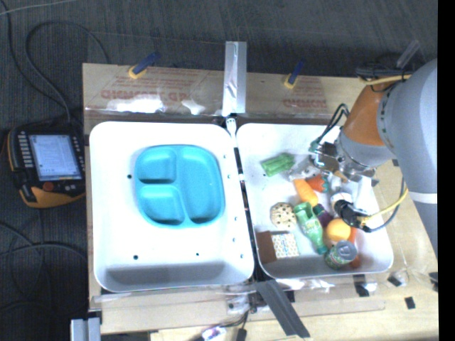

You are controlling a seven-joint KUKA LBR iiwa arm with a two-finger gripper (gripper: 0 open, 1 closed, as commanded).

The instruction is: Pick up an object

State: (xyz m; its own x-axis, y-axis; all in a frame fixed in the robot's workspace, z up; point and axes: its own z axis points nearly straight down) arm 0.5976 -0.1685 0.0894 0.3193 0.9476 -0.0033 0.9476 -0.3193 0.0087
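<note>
The carrot lies in the right bin just beside the claw, whose grip I cannot tell. Nearby sit a green bottle, an orange and a cookie. The left bin holds a blue tray.

even, bright overhead light is seen; glare is thrown off the shallow glossy white plastic bins, and fine detail is softened throughout.

You see the tray in the bin left of the gripper, clutter below it
</note>
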